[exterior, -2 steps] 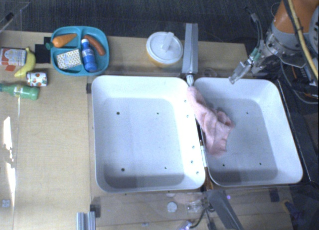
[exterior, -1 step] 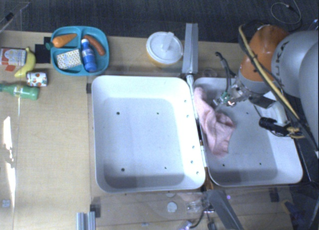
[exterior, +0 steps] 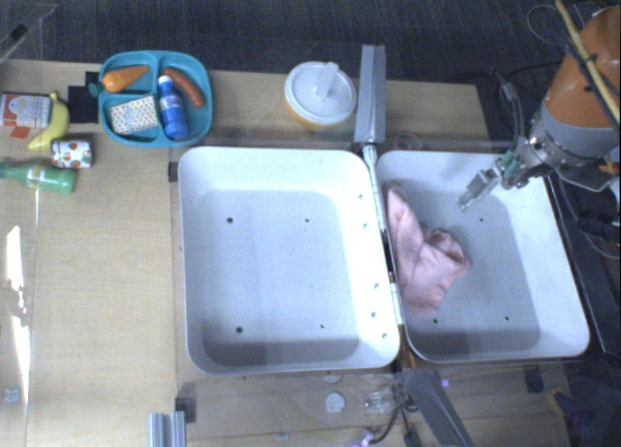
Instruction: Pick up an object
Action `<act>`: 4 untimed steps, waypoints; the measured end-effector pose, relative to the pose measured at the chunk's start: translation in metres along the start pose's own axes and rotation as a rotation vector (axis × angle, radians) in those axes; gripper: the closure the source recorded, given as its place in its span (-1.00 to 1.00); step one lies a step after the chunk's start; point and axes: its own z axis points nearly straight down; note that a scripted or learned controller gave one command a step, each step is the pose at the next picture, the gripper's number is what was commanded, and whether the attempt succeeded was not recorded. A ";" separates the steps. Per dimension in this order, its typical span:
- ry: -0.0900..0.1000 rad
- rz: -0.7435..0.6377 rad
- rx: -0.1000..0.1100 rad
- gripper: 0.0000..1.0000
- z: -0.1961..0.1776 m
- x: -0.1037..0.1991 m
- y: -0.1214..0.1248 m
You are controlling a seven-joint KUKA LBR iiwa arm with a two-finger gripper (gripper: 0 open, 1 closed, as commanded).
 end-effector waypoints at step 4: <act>-0.006 -0.317 -0.014 1.00 0.107 0.047 0.010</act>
